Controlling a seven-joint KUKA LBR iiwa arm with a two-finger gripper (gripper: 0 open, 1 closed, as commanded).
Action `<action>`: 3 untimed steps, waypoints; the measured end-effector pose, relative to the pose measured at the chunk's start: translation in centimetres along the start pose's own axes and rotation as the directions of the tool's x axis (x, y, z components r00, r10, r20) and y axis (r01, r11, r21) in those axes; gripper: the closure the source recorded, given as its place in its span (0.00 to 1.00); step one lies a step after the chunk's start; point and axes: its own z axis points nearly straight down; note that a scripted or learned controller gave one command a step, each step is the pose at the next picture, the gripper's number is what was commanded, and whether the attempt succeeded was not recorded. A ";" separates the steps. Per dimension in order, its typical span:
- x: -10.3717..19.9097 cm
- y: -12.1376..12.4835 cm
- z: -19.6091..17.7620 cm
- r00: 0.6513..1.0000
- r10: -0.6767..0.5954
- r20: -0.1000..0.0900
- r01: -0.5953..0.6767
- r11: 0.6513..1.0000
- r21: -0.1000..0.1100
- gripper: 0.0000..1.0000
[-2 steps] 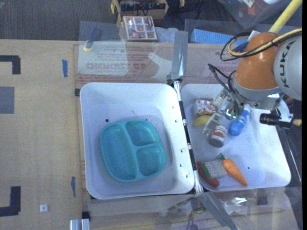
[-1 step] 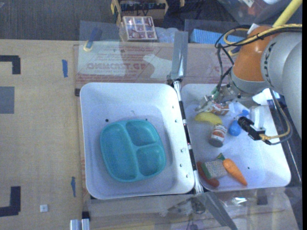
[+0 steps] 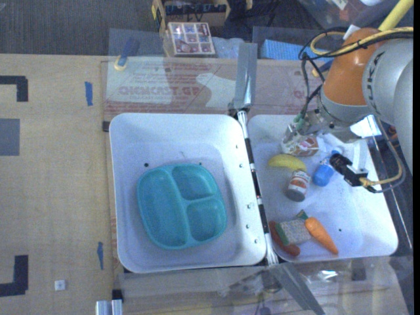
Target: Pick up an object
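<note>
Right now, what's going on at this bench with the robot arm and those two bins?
The grey and orange arm reaches into the right bin, with its gripper low near the far edge, just above a banana. Nothing is visibly lifted yet. Also in that bin are a small jar, a blue cup and a carrot. The left bin holds a teal divided tray.

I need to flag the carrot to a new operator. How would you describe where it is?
Look in the right-hand white bin, at its near edge. The carrot lies there beside a small green-and-red packet; it is the only orange, tapered thing with a green top.
</note>
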 end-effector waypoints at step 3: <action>1.4 -0.2 0.8 0.968 -0.248 -0.025 0.249 0.968 0.027 0.00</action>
